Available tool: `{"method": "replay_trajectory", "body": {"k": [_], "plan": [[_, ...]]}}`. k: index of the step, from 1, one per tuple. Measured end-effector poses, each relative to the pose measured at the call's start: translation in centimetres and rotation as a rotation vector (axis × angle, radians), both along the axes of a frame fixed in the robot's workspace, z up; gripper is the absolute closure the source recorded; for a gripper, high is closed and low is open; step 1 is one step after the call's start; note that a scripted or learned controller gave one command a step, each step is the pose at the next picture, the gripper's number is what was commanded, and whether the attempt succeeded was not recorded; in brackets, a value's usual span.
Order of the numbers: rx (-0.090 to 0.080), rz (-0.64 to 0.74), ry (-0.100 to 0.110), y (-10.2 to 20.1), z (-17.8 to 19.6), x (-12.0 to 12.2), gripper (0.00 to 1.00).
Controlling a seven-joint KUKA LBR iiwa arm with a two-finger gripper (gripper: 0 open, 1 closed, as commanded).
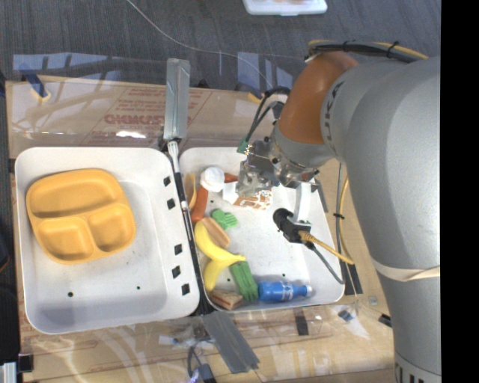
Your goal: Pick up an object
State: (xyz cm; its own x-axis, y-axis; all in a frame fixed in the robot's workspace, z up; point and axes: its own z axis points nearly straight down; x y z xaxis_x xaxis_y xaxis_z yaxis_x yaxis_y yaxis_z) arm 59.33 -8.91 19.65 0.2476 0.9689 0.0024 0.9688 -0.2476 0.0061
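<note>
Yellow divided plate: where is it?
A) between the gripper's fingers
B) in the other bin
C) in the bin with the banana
B: the yellow divided plate lies in the view's left bin, the banana in the right bin.

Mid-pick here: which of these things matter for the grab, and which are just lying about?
In play:
- hand, over the right bin
- in that bin: banana, blue bottle, green piece, white cap

Lying about:
- yellow divided plate in the left bin
- white tray at the top edge
</note>
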Motion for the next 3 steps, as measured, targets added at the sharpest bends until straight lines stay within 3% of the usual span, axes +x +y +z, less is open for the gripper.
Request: {"method": "replay_trajectory", "body": {"k": [1,2,3], "plan": [[0.001,0.107,0.017,-1.9,-8.1,-8.8,1.0],[0.0,-0.128,0.012,-1.0,-10.5,-6.0,1.0],[0.0,0.154,0.007,3.5,-0.5,-7.0,1.0]]}}
